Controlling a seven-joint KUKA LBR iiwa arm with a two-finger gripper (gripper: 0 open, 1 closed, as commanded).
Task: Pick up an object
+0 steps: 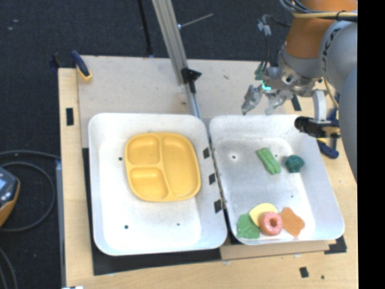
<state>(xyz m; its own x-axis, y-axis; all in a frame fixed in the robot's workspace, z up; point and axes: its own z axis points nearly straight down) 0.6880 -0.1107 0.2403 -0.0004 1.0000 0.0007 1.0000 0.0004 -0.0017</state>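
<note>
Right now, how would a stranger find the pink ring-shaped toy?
Look in the right white bin, at its near edge, where small toys cluster. The pink ring lies between a green piece and an orange piece, overlapping a yellow one. Only it has a hole.

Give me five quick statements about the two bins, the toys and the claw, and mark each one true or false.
1. The yellow divided plate lies in the left bin. True.
2. The claw holds the green stick. False: the claw hangs open above the right bin's far rim with nothing between its fingers; the stick lies on the bin floor.
3. The pink ring sits at the right bin's near edge, between a green piece and an orange piece. True.
4. The dark teal object is inside the yellow plate. False: it lies in the right bin, just right of the green stick.
5. The yellow plate has three compartments. True.
</note>
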